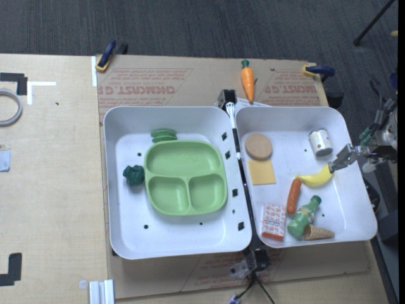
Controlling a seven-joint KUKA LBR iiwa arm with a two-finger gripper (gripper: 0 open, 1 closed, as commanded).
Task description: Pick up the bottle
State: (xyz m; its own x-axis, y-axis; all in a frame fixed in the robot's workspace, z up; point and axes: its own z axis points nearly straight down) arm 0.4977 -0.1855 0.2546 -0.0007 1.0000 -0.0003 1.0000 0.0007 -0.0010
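Observation:
The green bottle (302, 217) lies tilted near the front of the right bin (354, 214), its cap pointing up and to the right. It rests between a red-and-white carton (273, 221) and an ice-cream cone (318, 234). My gripper (345, 158) reaches in over the right bin's right rim, just right of the yellow banana (316, 177). It hangs well behind and to the right of the bottle, with nothing seen in it.
The right bin also holds an orange sausage-shaped piece (293, 195), a cheese slice (261, 171), a round brown cookie (258, 147) and a silver can (320, 142). In the left bin (120, 233) are a green divided plate (186, 183), a green lid (164, 135) and a dark green piece (133, 175). A toy carrot (247, 81) lies behind the bins.

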